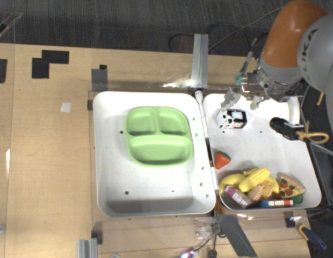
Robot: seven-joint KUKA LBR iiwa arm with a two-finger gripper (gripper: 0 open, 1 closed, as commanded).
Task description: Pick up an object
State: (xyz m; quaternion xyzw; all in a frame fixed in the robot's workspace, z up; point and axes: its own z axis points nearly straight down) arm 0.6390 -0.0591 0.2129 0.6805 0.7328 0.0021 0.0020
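So far nothing is lifted: the tool (241, 95) hangs spread and bare over the right bin (301, 165), just above a small black-and-white object (232, 119); the grasp remains.

Left bin (110, 160): one divided plate (158, 135), central. Right bin (295, 155): toy food pile (260, 187) at near edge; gripper (243, 97) above far end.

Grey arm reaching in from right, orange band raised, gripper (243, 98) pointing down, fingers seemingly apart
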